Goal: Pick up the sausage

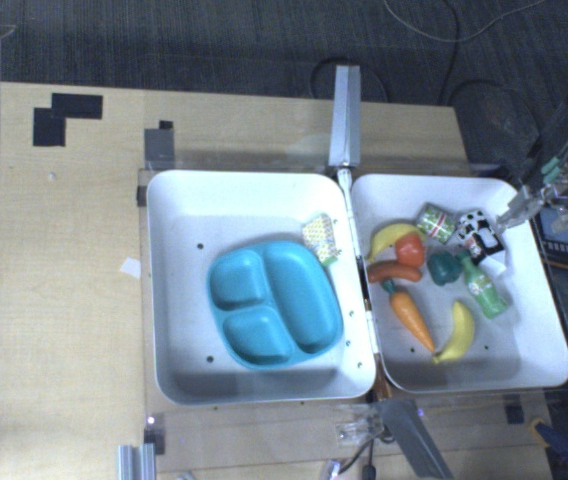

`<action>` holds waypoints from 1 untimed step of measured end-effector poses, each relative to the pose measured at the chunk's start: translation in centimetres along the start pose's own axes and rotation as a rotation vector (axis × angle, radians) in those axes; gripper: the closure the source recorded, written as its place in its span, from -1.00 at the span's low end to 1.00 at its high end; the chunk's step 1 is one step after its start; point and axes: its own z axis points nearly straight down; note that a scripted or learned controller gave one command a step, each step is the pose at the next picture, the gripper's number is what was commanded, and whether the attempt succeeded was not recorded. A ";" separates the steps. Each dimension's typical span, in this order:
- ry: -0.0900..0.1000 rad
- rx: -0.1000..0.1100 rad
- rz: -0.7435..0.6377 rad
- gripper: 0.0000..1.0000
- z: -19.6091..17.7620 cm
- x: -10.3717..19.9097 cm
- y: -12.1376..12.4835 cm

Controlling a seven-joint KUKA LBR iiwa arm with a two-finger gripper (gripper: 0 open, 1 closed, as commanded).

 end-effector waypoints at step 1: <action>0.001 0.002 -0.024 -1.00 12.4 6.3 0.9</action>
